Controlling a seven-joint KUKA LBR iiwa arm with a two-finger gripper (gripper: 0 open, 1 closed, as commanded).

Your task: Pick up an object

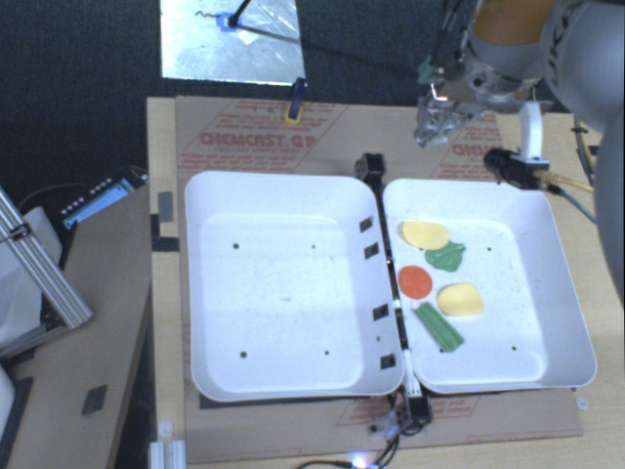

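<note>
The arm (547,27) reaches in from the upper right, its orange band showing near the top edge, and the jaws (437,125) hang above the cardboard-covered counter (254,140) behind the far rim of the right bin (547,291), outside the bin itself. Whether they stand wide or narrow cannot be told: the tips blur into a grey cluster against the cardboard, and nothing can be made out between them. All five loose things lie in the right bin, grouped toward its left side near the divide between the bins, well apart from the jaws and nearer the camera than they are. A pale yellow piece (425,234) lies farthest back and closest to the jaws; just beside it on the right is a green leafy piece (446,256). Below them sits a flat red-orange disc (415,281), with a second yellow piece (459,300) to its right. A long green piece (438,326) lies at a slant nearest the front, its upper end near the disc and the yellow piece. The left bin (283,281) stands alongside, its white floor marked by a few small dark dots.
</note>
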